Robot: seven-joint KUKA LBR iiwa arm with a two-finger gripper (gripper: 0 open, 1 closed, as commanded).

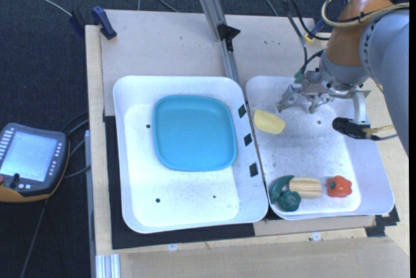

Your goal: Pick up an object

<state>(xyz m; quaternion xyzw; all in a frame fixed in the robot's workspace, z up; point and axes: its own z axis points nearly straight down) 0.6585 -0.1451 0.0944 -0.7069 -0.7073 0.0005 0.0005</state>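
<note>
My gripper (300, 105) hangs over the far part of the right bin (370, 169), its two metal fingers spread open with nothing between them. A pale yellow piece (268, 121) lies at the bin's left wall, just left of and nearer than the gripper, apart from it. Along the near edge of this bin lie a green pepper-like toy (284, 193), a tan cylinder (307, 188) touching it, and a red tomato-like toy (338, 186).
The left bin (133, 160) holds a blue square plate (194, 132). A metal pole (211, 4) slants up from between the bins. A black piece with a cable (351, 128) hangs off the arm over the right bin. A handheld control pad (29, 160) lies off the bench at left.
</note>
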